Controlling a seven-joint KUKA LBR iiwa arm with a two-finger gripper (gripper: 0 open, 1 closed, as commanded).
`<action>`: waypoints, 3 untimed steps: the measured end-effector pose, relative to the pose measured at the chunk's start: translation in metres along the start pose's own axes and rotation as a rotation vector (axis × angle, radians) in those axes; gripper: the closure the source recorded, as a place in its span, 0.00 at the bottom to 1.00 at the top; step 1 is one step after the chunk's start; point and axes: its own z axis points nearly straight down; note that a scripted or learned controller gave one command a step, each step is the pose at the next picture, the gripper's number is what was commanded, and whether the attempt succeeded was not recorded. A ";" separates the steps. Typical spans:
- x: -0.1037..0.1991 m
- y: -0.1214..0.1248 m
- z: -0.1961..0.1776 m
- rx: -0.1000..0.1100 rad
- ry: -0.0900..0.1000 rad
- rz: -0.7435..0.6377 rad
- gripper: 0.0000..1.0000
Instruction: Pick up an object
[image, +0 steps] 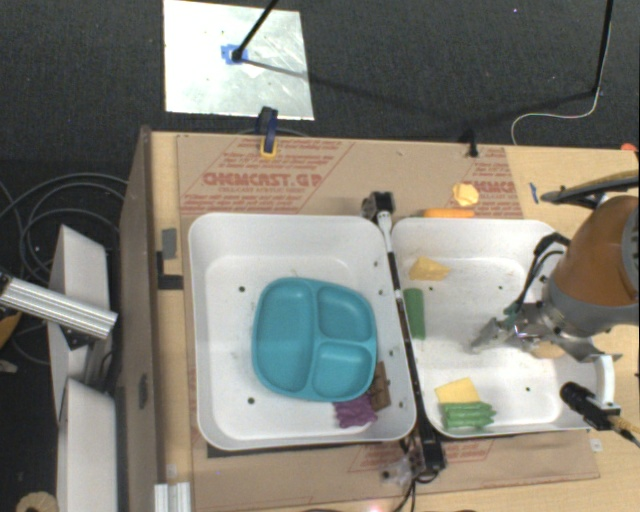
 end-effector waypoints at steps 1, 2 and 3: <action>-0.021 0.065 -0.124 -0.027 -0.007 -0.013 0.00; -0.033 0.021 -0.074 -0.006 0.001 -0.007 0.00; -0.022 0.012 -0.018 -0.004 0.002 -0.009 0.00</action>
